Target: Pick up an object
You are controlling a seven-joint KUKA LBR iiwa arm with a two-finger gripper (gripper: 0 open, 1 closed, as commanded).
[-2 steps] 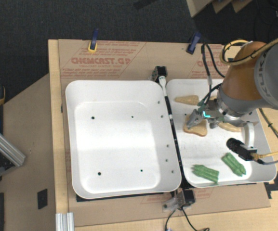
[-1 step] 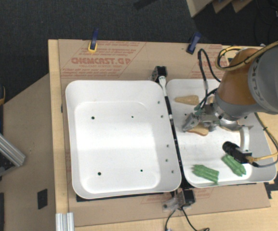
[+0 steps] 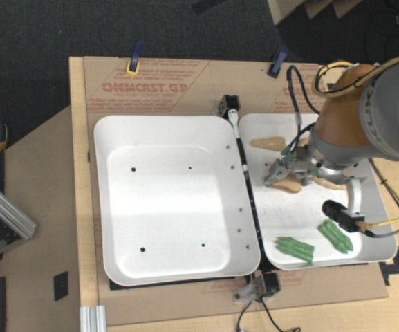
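Observation:
My gripper (image 3: 276,173) is low over the upper left part of the right bin (image 3: 282,213), reaching in from the right under the orange wrist band. A tan piece (image 3: 293,185) lies just beneath and right of its tip, partly hidden by the gripper; I cannot tell whether they touch. A second tan piece (image 3: 268,144) lies apart, a little farther back. Two green ridged pieces rest near the bin's front edge, one in the middle (image 3: 294,248) and one to the right (image 3: 337,236).
The left bin (image 3: 109,185) stands beside the right one, with a black divider strip (image 3: 246,185) between them. Both sit on a cardboard sheet (image 3: 158,81) held by clips at the back. Cables hang from the wrist over the right bin's far side.

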